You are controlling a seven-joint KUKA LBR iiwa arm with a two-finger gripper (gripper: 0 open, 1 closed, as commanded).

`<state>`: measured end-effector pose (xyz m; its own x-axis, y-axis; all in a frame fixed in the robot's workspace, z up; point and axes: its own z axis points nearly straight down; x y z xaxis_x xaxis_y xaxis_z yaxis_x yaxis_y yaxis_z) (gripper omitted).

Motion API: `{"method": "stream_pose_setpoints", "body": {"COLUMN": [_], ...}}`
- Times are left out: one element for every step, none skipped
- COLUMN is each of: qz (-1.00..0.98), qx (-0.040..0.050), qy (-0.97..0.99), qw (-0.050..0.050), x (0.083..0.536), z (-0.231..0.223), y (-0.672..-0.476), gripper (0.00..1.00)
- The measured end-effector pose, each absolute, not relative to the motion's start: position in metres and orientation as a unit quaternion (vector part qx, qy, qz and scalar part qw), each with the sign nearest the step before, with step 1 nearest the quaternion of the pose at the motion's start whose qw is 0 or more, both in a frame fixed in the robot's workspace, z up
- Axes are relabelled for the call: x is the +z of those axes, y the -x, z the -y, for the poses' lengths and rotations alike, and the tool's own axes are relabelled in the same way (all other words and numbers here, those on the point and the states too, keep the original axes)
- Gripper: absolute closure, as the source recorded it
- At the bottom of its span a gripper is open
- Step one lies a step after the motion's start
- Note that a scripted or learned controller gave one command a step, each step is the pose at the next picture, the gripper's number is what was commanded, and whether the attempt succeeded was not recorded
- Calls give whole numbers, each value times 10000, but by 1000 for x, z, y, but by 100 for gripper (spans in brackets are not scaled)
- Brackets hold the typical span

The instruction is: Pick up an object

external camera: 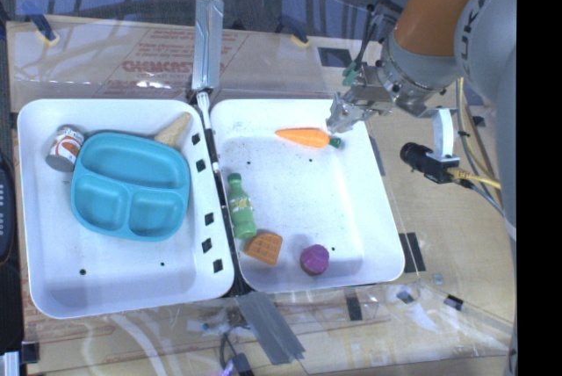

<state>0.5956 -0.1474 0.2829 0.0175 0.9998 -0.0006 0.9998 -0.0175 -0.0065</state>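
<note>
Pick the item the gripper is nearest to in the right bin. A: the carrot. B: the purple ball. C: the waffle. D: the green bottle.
A: the gripper sits at the green-topped end of the carrot, at the far side of the right bin.

2 white bins [53, 278]; a turquoise divided tray [130, 186], an orange carrot [301, 137], a green bottle [239, 207], a purple round toy [314, 259], a tan-orange waffle [263, 247], and a beige cone [174, 129].

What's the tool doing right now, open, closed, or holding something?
Tool: cannot be told whether open or closed. It sits at the green-stemmed end of the orange carrot in the right bin; nothing is seen between its fingers.
</note>
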Motion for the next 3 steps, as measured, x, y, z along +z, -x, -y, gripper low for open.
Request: {"method": "stream_pose_setpoints", "body": {"qz": [6755,6758,6603], "qx": [14,16,60], "qy": [7374,7371,7509], "qw": [0,6,76], "x": [304,303,140], "z": [177,177,155], "y": [-583,-583,-591], "gripper": [100,0,0]}}
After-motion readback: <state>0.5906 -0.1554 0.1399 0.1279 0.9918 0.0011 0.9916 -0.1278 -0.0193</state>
